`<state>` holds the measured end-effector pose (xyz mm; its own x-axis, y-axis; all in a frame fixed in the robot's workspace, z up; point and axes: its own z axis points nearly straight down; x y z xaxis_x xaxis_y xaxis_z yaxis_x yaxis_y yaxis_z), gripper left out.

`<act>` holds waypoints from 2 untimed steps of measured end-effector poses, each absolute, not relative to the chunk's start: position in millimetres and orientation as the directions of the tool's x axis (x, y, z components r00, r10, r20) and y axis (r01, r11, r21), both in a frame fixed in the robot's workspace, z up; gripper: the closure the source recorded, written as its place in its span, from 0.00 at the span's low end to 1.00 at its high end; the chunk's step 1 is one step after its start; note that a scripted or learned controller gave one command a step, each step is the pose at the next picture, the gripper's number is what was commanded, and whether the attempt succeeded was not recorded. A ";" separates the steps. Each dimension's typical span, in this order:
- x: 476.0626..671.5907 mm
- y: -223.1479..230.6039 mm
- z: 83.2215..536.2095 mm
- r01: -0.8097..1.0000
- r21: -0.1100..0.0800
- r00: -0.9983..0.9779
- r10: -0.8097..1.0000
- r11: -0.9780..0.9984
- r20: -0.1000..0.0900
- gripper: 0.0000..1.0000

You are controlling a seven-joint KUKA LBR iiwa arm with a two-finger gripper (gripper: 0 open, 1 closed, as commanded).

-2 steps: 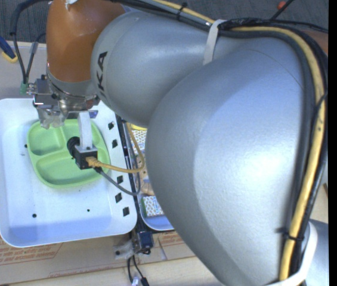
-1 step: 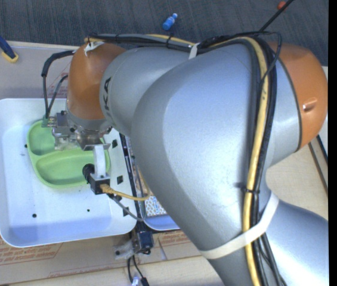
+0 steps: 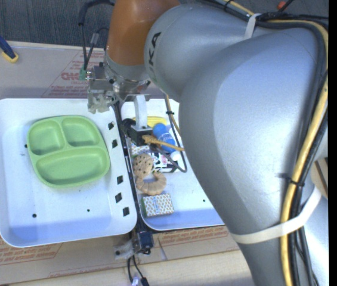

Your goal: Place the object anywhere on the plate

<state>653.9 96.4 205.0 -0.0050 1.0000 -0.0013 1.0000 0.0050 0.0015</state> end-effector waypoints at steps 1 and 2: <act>657.0 -9.8 320.1 1.000 0.003 -0.003 1.000 0.003 -0.002 1.00; 573.3 36.5 320.7 1.000 -0.002 -0.006 1.000 0.006 0.000 1.00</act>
<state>573.3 36.5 320.7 -0.0064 1.0000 0.0002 1.0000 0.0064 -0.0016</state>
